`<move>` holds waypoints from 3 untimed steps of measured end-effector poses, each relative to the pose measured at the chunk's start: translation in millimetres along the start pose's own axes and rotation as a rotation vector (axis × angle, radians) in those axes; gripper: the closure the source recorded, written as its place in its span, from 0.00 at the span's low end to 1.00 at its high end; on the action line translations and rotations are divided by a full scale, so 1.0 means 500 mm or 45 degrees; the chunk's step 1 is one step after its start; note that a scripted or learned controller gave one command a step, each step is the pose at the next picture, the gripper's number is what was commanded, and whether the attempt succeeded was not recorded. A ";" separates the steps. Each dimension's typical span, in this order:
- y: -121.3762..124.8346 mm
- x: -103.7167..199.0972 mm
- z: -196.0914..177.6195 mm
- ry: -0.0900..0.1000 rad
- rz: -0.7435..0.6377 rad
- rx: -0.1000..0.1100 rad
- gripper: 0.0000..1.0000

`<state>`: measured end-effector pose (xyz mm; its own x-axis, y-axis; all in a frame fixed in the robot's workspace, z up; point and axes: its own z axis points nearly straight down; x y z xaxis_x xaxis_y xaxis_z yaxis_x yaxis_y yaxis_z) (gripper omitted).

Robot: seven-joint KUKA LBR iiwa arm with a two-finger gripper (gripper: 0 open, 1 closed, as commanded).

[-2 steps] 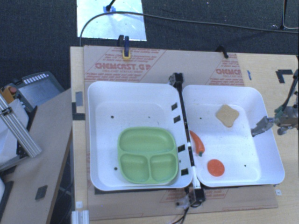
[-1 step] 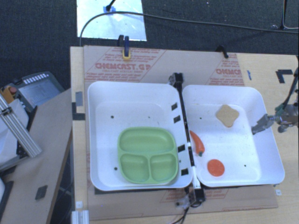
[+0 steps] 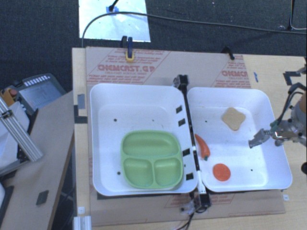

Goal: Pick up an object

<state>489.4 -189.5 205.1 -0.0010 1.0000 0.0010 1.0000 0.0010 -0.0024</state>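
Right bin (image 3: 268, 99): three objects, all resting on the floor. Tan slice (image 3: 233, 118) toward 12 o'clock of the bin, free floor all round it. Red-orange disc (image 3: 221, 172) toward 6 o'clock, near the front wall but apart from it. Orange pepper-like piece (image 3: 203, 147) at 9 o'clock, lying right against the wall by the black divider (image 3: 188, 128); tight on that side, open toward 3. The widest bare floor lies between the slice and the disc, running toward the 3 o'clock wall.

Left bin (image 3: 103, 99): green three-compartment tray (image 3: 151, 158) at 5 o'clock, just beside the divider-side wall; bare floor from 9 round to 12.

My pincer (image 3: 254, 141) sits over the 3 o'clock side of the right bin, reaching in across that rim and pointing toward 9. Nothing between my fingers; at this size I cannot tell whether they are spread or pressed together. It sits apart from all three objects; the slice lies toward 10 o'clock of it, the disc toward 8.
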 end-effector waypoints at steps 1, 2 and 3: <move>-0.001 0.000 0.126 0.000 0.000 0.000 0.00; -0.001 0.000 0.230 0.000 0.000 -0.001 0.00; 0.002 0.000 0.203 -0.002 -0.001 -0.007 1.00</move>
